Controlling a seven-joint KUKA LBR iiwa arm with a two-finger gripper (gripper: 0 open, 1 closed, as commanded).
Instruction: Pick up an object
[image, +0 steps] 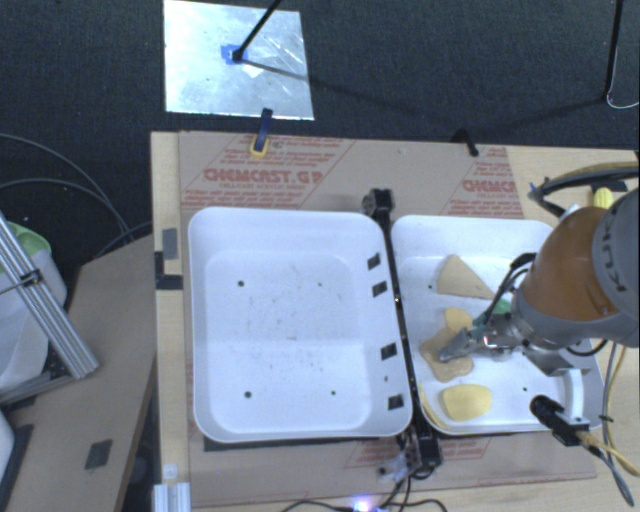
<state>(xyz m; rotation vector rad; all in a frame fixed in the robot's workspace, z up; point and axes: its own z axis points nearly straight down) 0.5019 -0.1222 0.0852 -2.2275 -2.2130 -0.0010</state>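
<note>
Because the pieces all lie in the right bin (560, 420), we see the arm (575, 270) reaching in from the right with its tool (462, 345) low over the tan piece (446, 358), the likeliest pick since it sits right under the tips. Whether the tool is parted or closed we cannot tell, and nothing shows as gripped. A wedge (462, 277) lies near the bin's far side, a yellow disc (466, 401) near its front edge, and the left bin (290, 320) sits alongside on the counter (330, 170).
</note>
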